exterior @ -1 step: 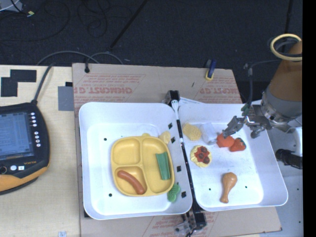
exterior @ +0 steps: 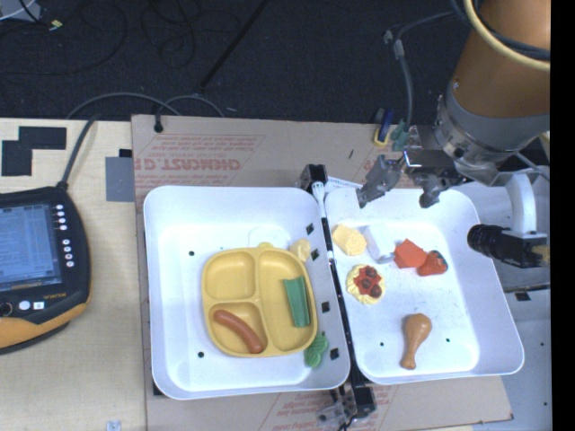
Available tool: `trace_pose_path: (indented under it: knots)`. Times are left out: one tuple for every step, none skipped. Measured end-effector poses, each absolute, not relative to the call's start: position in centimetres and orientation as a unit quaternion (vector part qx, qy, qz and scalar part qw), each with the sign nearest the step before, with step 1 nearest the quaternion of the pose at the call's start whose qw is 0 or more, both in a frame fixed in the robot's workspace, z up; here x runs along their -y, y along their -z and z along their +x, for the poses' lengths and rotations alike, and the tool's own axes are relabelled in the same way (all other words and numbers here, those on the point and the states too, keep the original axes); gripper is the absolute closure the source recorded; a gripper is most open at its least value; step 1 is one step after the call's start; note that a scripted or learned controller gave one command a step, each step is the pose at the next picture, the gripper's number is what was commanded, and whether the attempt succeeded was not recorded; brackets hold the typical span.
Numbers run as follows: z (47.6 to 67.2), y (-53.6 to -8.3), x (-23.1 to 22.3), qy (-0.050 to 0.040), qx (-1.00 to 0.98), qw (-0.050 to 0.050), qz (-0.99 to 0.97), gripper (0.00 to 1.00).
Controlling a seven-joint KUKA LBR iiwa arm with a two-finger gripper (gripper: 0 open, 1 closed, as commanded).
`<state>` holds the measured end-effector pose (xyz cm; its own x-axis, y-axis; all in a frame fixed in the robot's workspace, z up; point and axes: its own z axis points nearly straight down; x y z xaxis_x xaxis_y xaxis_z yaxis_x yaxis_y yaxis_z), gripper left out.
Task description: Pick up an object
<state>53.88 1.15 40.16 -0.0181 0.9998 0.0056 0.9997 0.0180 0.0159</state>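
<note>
I can read one piece of print: red lettering on the cardboard sheet (exterior: 234,151) under the two white bins (exterior: 171,241), just above the left bin's top rim. It faces away from me, upside down, so I cannot make out the word with confidence. More red print shows on the cardboard below the bins, too small to read. The teach pendant screen (exterior: 27,245), left of the cardboard, is blurred.

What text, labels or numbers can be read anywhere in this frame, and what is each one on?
Red print on the cardboard sheet under the bins, upside down from this camera: too blurred to quote.
More red print on the cardboard's front edge: unreadable.
Screen of the handheld control pad at left: lines of text, too small to read.
The bins and toy food carry no visible text.
</note>
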Motion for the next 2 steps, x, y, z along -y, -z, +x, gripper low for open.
trace_pose_path:
  knots:
    - [53.8,-40.1,-0.3,0.0018,-0.709,-0.002,0.705,1.00]
    - [47.9,-42.0,-9.3,0.0002,-0.711,-0.002,0.703,1.00]
